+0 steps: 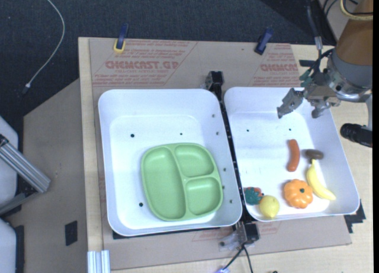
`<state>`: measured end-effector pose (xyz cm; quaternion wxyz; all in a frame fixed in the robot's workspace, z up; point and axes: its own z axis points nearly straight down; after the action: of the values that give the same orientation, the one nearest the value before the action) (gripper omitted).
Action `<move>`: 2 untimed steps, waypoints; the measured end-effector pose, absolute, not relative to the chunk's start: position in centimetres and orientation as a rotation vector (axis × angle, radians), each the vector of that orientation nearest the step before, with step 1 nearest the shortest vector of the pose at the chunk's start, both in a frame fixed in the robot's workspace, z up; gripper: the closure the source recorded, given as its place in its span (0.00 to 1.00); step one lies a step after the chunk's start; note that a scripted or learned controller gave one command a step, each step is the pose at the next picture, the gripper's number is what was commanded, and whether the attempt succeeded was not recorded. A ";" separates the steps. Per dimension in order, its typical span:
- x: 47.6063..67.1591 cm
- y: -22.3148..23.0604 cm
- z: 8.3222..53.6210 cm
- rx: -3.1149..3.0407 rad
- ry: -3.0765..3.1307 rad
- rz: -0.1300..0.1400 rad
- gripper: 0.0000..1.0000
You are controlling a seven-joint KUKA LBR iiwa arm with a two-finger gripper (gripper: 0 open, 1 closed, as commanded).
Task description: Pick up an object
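We see one desk (177, 58) carrying two shallow white bins, side by side and nearly touching along their inner rims.

The left bin (112, 118) holds one item: a light green divided plate (180, 180) with three compartments, lying flat toward the bin's near edge. A broad strip of bare white floor lies between the plate and the far rim, and a narrower strip runs along the left wall.

The right bin (260, 118) holds six small items, all gathered in its near right part:
- one yellow banana (318, 183), curved, lying close to the right wall;
- one orange pumpkin (298, 193), ribbed with a green stem, just beside the banana;
- one orange-red sausage (293, 155), slim and lengthwise, apart from the others toward the bin's middle;
- one yellow lemon (269, 206), close to the near rim;
- one teal and orange object (253, 194), too small to identify, just beside the lemon;
- one small brown piece (313, 154), next to the banana's far tip.

The far half and the left side of this bin's floor are bare, giving open room there.

One arm (355, 58) enters from the desk's right edge. Its pincer (303, 105) hangs over the far right part of the right bin, fingers apart with nothing between them, well clear of the sausage and the other items.
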<state>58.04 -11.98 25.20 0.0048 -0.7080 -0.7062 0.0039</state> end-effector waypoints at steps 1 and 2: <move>58.3 -12.0 25.9 -2.222 -2.222 0.000 0.00; 58.8 -12.5 21.2 -2.219 -2.217 0.006 0.00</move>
<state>58.79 -12.48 21.17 0.0024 -0.7074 -0.7068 0.0019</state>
